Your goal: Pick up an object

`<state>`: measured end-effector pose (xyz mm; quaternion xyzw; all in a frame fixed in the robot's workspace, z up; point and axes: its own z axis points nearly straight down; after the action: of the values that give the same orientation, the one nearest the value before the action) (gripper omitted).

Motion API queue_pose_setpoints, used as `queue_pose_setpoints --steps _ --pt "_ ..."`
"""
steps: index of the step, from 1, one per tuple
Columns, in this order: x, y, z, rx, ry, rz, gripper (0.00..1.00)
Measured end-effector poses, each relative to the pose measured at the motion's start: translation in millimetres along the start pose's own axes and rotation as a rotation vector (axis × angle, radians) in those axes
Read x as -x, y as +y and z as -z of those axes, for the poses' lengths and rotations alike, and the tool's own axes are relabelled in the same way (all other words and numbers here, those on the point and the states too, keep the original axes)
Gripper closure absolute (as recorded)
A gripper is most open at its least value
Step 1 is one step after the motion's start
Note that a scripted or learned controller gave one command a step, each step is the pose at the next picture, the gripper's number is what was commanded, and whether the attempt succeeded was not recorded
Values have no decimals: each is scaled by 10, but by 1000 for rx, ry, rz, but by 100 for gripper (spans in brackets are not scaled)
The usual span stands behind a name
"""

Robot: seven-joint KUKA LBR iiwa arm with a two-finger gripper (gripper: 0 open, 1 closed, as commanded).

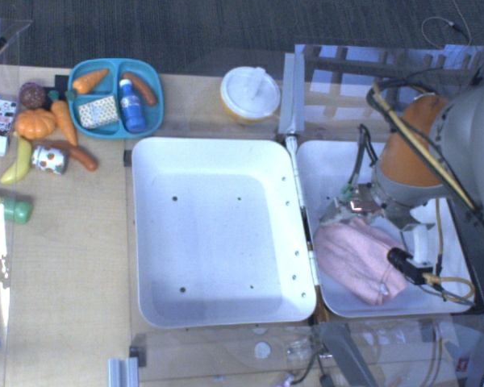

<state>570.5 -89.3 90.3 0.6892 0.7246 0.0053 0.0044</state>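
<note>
So the only grabbable thing in the bins is a crumpled pink cloth (355,260), sitting in the lower part of the right bin (323,164), lower right of the frame. It's bunched into a lump with its left edge close to the bin's left wall.

The pincer (356,204) is low in that same bin, right at the upper edge of the cloth, looks like it's touching or just above it. Honestly can't tell whether it's apart or together from this angle (the wrist covers most of it), and I don't see the cloth clamped in it. The arm (411,156), grey with the orange band, comes in from the right side of the frame over the bin.

The left bin (214,232) sits side by side with it, middle of the frame.

Out on the wooden surface (64,280): a white lidded tub (251,93) just above the left bin, and a blue divided plate (114,62) at upper left with a toy carrot (90,80), a blue bottle (131,103) and a sausage in it. Far left there's a small orange pumpkin (35,124), a banana (18,164), a little can (48,160) and something green (8,208) below those.
</note>
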Motion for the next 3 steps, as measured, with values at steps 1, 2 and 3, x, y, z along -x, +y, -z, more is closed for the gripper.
queue_pose_setpoints --steps 1,2,3 --pt "776 -170 416 -9 -3 -34 0" --pt "541 -282 2 0 -4 -61 0" --pt "41 -294 9 3 -4 96 0"
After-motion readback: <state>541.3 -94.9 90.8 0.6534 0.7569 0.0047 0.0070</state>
